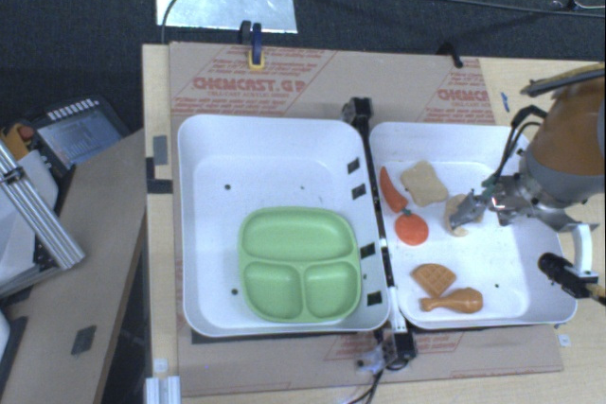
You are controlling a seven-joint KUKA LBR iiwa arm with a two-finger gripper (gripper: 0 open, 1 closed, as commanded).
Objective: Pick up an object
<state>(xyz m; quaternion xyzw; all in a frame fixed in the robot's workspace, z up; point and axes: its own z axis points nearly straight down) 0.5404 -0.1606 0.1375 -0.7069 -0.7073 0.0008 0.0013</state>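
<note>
Grey end effector [461, 215] touches right bin's [530, 298] floor.

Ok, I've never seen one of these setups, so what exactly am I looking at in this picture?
One camera looks down at a slant on a bench with two shallow white bins. The left bin holds a green three-compartment plate. The right bin holds toy food: a red pepper, a tan bread slice, an orange tomato, a brown waffle and a drumstick. The grey robot arm reaches in from the right; its gripper sits low over the bin. Whether it holds anything is unclear.
</note>
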